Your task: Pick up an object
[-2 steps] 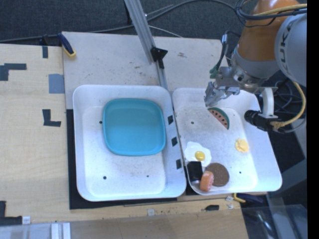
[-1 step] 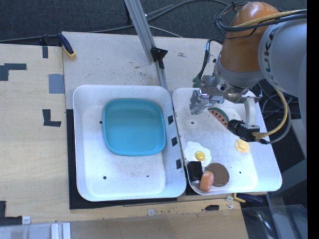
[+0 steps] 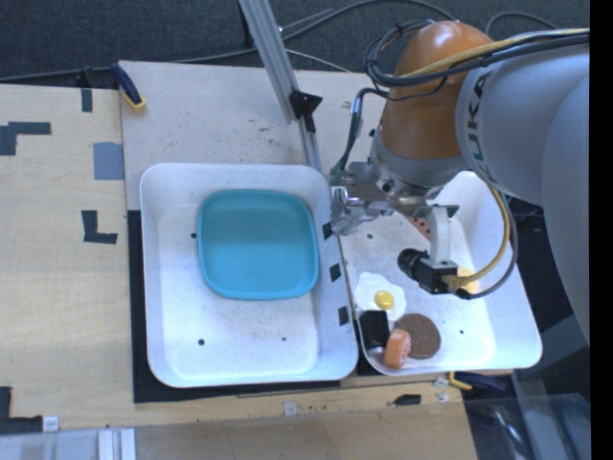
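The end effector (image 3: 347, 211) hangs over the upper left corner of the right bin (image 3: 498, 348), beside the wall it shares with the left bin (image 3: 163, 353). Whether it is open or closed cannot be told. At its 5 o'clock, apart from it, a fried egg (image 3: 381, 293), black block (image 3: 373, 328), brown patty (image 3: 420, 335) and orange piece (image 3: 397, 350) lie clustered. A blue plate (image 3: 257, 244) lies at its 8 o'clock.
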